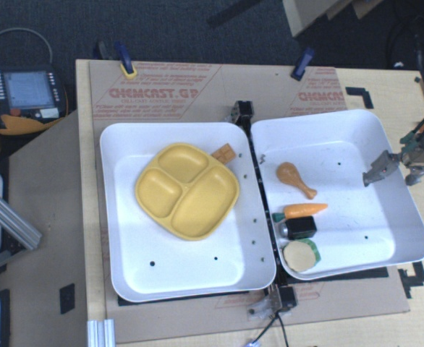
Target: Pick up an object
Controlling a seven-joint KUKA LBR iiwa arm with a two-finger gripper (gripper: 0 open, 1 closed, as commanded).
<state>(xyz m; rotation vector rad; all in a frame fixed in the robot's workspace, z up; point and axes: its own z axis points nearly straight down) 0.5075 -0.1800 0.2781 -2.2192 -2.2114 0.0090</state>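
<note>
While poised at the right bin's (pixel 357 132) far edge | gripper (pixel 400 170) fingers spread, nothing between them | carrot (pixel 305 210) well apart.

Board top, 11 o'clock: red print "CHEMCAST G.P" on the cardboard sheet (pixel 161 89), smaller lines above/below too small to read.
Board top, 1 o'clock: same red print, upside down, partly cut off, can't read fully.
</note>
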